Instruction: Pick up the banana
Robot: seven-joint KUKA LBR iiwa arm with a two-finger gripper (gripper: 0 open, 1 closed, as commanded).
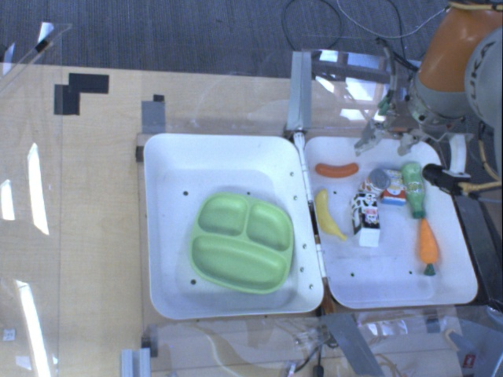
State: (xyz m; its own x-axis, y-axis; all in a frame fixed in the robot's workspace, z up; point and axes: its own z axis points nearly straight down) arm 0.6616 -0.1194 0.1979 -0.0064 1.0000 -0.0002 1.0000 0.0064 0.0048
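A yellow banana (328,215) lies along the left wall of the right bin (393,281), close to the divider between the bins. My gripper (387,140) hangs over the far edge of that bin, up and to the right of the banana and well apart from it. Its two fingers (368,141) are spread and nothing is between them.
In the right bin lie a red sausage (336,170), a black-and-white milk carton (365,214), a small can (380,179), a green bottle (413,187) and a carrot (427,246). The left bin (169,210) holds a green divided plate (242,242).
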